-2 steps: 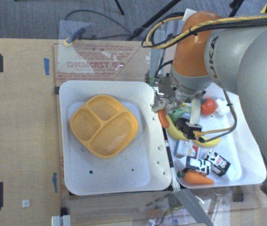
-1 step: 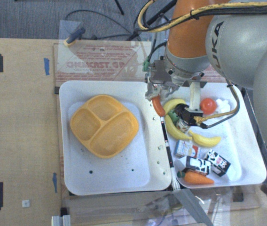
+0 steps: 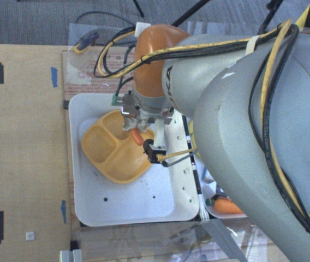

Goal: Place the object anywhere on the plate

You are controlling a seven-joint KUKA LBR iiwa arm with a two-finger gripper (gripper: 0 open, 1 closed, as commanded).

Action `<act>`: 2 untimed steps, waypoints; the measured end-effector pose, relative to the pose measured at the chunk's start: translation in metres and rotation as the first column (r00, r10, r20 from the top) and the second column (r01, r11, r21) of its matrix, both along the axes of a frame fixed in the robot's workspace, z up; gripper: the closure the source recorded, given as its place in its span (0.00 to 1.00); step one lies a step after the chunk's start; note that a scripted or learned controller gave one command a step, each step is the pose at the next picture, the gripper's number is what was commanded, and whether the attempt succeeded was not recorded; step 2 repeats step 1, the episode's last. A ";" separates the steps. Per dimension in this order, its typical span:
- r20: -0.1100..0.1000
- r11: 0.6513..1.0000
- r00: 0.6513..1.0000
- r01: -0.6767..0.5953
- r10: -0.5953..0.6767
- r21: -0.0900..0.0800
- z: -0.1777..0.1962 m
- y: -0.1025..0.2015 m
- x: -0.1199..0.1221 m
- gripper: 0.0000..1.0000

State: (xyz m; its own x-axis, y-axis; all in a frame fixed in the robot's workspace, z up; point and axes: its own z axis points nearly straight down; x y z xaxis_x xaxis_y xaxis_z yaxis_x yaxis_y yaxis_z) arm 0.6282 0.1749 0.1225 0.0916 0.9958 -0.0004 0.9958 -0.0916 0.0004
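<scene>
Orange object (image 3: 137, 137) aslant over plate (image 3: 108, 154)

No text, label, brand or number can be read anywhere; dark lettering on the grey arm (image 3: 168, 83) stays illegible.

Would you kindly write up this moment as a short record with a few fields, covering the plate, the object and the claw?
plate: yellow, with compartments, lying in the left white bin, upper half
object: small orange piece over the plate's right part, just under the claw
claw: above the plate's upper right edge; grip state not readable
other bin: an orange item lies at its visible near edge
arm: reaches in from the right
</scene>
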 end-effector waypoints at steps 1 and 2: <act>-0.005 1.000 1.000 0.000 0.000 -0.002 -0.003 0.000 -0.001 0.00; -0.005 1.000 1.000 0.000 0.000 -0.002 -0.003 0.000 -0.001 0.00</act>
